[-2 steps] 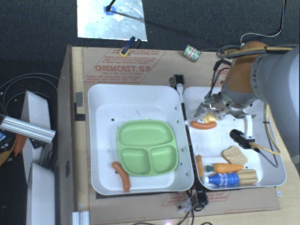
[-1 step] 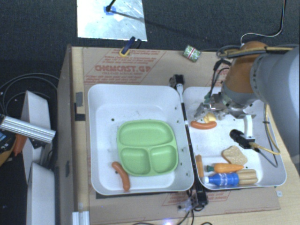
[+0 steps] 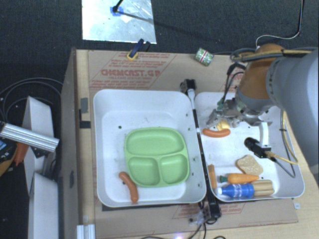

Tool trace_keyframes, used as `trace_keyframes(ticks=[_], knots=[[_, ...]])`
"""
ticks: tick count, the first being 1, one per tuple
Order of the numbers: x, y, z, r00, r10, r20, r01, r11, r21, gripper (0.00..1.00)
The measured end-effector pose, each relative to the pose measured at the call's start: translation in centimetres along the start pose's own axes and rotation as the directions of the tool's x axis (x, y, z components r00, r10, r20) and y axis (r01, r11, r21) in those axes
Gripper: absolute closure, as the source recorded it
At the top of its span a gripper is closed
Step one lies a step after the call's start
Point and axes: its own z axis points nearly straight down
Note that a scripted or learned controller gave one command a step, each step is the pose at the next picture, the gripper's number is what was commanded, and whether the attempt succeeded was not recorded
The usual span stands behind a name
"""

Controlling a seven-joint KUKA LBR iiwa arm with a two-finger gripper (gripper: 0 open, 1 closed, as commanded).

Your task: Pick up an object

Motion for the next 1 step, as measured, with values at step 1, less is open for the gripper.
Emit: trace_keyframes(ticks=[1], knots=[[0.0, 0.0, 0.0, 1.0, 0.0, 0.0, 0.0, 1.0, 0.0, 0.0]])
